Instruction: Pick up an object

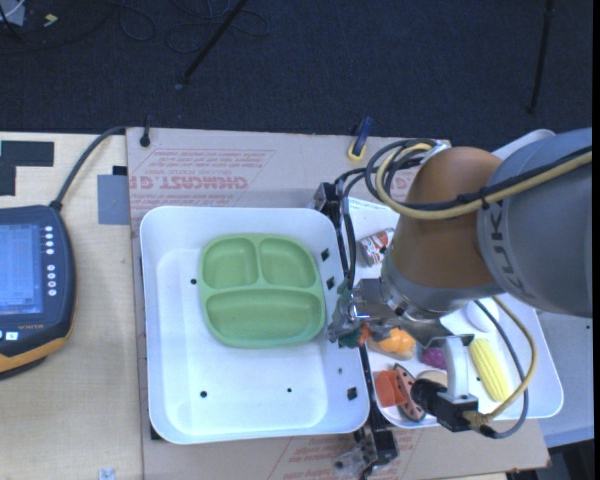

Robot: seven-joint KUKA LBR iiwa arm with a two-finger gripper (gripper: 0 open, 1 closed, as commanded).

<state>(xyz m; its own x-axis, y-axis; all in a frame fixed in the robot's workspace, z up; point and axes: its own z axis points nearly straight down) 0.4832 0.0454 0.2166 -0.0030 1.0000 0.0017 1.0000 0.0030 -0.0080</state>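
Looking down on a pale wooden tabletop [40,408] with dark blue carpet [280,48] beyond its far edge, black cables trailing across it. A brown cardboard sheet [205,173] lies under two shallow white bins; red print on it reads upside down and mirrored, not legible beyond a few letters. At 9 o'clock sits a handheld control tablet [20,283], grey with an orange rim, screen lit pale blue, its cable running toward 12.

Left bin [170,408]: a green divided plate [262,290], three compartments, lying flat near the bin's right wall.

Right bin [545,393]: a yellow corn cob [490,365] at about 4 o'clock, an orange piece [395,344] near the shared wall, a purple item [435,354] just beside it, a brown and orange toy [405,388] toward 5 o'clock, and a red and white packet [377,242] partly hidden.

The arm [500,233], grey with an orange band, covers much of the right bin; letters "UK" show on its casing. The pincer [350,326] hangs low over the wall between the bins, just beside the orange piece; cannot tell whether it is released or clenched.
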